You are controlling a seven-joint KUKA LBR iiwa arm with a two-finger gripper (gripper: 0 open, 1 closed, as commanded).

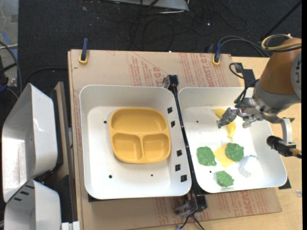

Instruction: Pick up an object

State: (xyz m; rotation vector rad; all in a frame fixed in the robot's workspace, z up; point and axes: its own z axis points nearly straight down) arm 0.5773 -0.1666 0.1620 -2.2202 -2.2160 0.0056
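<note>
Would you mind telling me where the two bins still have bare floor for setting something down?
In the left white bin, bare floor rings the yellow three-compartment plastic tray, widest at its left and front. In the right white bin, the back-left corner is free. Its front right is crowded with three green lumps, yellow pieces and the gripper.

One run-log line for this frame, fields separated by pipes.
gripper over right bin, above yellow pieces | nothing visibly held | three green pieces in right bin | yellow tray in left bin
</note>
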